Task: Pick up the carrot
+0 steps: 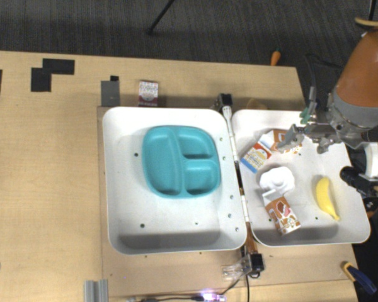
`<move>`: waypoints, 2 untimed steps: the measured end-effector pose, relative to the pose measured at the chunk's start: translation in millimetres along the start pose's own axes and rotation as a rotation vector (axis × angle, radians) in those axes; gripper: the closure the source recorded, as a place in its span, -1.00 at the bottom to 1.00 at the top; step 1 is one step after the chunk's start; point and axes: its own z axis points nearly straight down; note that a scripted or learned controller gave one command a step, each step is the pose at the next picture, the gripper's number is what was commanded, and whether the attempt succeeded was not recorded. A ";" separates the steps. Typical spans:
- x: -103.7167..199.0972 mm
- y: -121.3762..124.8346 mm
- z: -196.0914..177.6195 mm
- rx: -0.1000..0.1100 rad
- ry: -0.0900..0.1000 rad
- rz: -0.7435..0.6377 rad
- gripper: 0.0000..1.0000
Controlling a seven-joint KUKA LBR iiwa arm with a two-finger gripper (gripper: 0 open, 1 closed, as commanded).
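The big arm (365, 68) is leaning over the right bin (348, 229). The left bin (123, 168) is holding a blue plate (179, 159). In the right bin a banana (326, 197), two boxes (283, 214) and a white lump (277, 180) are lying close together. The claw (300, 131) is hanging at the far end; I cannot tell how open it is or what it is gripping. An orange-brown bit (278, 138) just beside it may be the carrot, but it is too small to tell. In this crowd the claw could be grabbing a box instead.
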 end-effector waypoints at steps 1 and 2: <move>50.4 -20.0 -18.9 0.001 0.001 0.101 -1.00; 82.8 -25.5 19.0 0.005 0.002 0.467 -1.00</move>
